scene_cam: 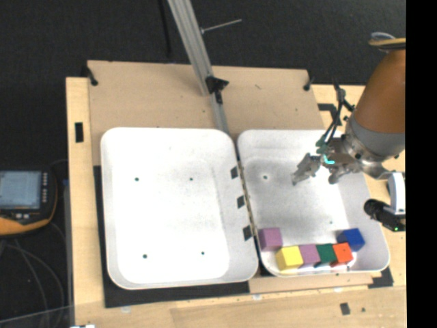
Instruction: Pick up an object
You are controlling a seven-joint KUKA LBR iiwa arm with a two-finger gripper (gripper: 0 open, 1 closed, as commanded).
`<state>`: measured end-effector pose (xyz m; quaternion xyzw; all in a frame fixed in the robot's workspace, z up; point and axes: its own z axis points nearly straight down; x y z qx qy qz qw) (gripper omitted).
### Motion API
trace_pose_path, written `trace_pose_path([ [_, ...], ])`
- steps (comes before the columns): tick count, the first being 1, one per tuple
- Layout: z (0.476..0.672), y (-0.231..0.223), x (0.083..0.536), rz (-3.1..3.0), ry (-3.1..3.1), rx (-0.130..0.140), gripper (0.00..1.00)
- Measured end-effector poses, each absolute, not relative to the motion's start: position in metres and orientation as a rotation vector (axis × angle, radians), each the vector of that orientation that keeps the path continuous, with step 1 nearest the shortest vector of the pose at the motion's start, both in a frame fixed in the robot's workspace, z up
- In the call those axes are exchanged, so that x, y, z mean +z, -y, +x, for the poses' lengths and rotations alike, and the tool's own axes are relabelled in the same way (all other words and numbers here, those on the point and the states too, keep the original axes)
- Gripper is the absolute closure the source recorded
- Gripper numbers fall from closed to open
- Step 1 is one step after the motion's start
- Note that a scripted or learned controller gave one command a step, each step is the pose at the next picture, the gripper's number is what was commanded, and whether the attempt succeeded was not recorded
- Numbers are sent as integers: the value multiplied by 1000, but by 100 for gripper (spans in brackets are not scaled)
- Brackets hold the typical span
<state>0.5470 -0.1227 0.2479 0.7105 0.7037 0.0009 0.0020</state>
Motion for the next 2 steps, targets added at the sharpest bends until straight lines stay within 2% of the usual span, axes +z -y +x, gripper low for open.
trace_pose_path([
  [2, 547, 123, 248, 2231, -2205, 3, 0],
])
